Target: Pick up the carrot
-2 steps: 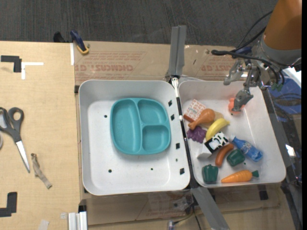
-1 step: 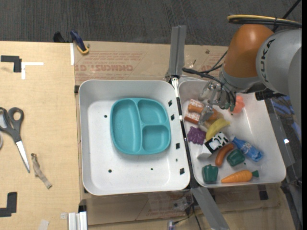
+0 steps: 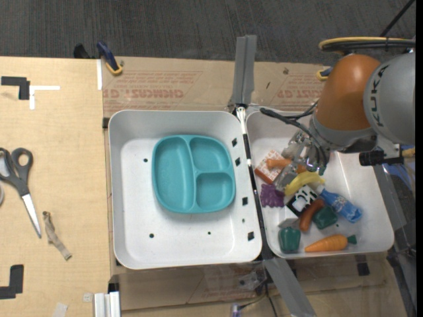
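The left bin [image 3: 125,197] is holding a teal divided plate [image 3: 195,174], sitting about centre. The right bin [image 3: 370,226] is carrying the clutter. My arm [image 3: 360,101] is reaching in from the right, and my gripper [image 3: 305,156] is hanging over the toy pile in the bin's upper middle; can't tell the finger state, too cluttered. Just below it, a yellow banana [image 3: 304,179] is lying beside a purple grape bunch [image 3: 270,195]. The carrot [image 3: 326,244] is lying flat along the right bin's front wall, well apart from my gripper, next to a green toy [image 3: 289,238].
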`<state>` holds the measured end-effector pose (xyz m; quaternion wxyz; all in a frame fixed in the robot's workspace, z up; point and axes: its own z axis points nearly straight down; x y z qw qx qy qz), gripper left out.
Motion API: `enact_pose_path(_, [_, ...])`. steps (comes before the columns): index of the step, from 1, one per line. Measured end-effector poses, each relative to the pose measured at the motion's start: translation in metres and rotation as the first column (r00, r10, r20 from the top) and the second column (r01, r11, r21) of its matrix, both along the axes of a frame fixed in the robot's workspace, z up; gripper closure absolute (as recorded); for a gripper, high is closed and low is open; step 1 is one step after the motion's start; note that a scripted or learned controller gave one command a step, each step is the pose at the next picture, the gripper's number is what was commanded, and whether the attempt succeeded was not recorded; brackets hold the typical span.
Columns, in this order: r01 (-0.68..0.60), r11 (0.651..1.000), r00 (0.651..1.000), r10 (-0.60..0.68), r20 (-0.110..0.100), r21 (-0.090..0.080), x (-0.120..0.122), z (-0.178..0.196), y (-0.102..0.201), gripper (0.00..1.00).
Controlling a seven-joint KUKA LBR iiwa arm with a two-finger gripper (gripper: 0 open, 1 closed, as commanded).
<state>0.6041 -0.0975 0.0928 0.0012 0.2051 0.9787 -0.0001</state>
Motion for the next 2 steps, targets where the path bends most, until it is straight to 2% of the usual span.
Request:
enact_pose_path(1, [0.29,0.957,0.957,-0.29,0.001,0.0,0.005,0.0,0.003,0.0])
enact_pose_path(2, [0.593,0.806,0.806,-0.593,0.0,0.0,0.03,0.0,0.003,0.0])
